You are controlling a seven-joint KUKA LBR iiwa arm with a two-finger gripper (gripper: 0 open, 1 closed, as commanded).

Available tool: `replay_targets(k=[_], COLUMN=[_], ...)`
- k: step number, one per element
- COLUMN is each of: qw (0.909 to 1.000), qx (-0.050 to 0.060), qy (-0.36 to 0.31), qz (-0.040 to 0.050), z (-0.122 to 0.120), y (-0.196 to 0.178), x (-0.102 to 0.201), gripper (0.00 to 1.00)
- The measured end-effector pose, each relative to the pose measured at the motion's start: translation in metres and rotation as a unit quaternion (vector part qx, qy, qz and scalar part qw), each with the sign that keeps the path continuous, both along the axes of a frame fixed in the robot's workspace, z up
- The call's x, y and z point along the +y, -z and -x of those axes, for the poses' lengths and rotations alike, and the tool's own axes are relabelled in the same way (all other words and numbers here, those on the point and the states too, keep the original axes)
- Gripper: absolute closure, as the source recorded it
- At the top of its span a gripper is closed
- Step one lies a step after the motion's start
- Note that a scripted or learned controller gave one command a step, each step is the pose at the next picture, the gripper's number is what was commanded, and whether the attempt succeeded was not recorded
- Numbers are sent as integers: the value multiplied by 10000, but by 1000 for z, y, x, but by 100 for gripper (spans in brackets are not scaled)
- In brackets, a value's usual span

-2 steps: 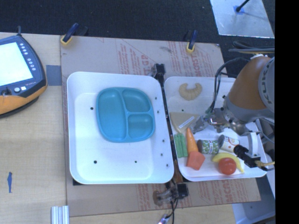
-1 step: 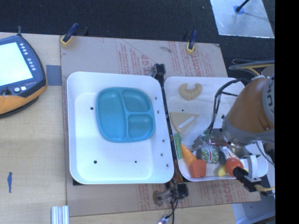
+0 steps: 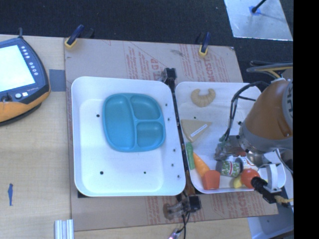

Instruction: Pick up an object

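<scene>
The right bin (image 3: 185, 91) holds a tan croissant (image 3: 203, 97) at the back, a beige wedge (image 3: 194, 129) in the middle, and a green stick (image 3: 189, 156), an orange carrot (image 3: 200, 164) and a red cup (image 3: 211, 179) near the front left. A small can with a green and white label (image 3: 229, 169) lies at the front, beside a red and yellow piece (image 3: 245, 177). My gripper (image 3: 227, 156) is low over the can, at the front right of this bin. The orange wrist band (image 3: 269, 113) rises above it and hides that part of the bin.
The left bin (image 3: 84, 133) carries a blue divided plate (image 3: 133, 121). A tablet in an orange case (image 3: 20, 81) lies at the far left of the bench. Clamps (image 3: 75, 36) hold the cardboard sheet at the back edge.
</scene>
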State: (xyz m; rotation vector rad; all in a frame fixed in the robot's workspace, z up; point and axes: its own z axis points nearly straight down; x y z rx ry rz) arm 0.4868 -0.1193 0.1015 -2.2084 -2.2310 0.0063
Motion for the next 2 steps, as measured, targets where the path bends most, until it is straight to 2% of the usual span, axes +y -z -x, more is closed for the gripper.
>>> replay_targets(k=[1, 2], qw=[10000, 10000], qx=[-16, 0], qy=[28, 24], qz=[-2, -11], z=[-79, -70], y=[-84, -57], x=[-54, -1], gripper=[100, 100])
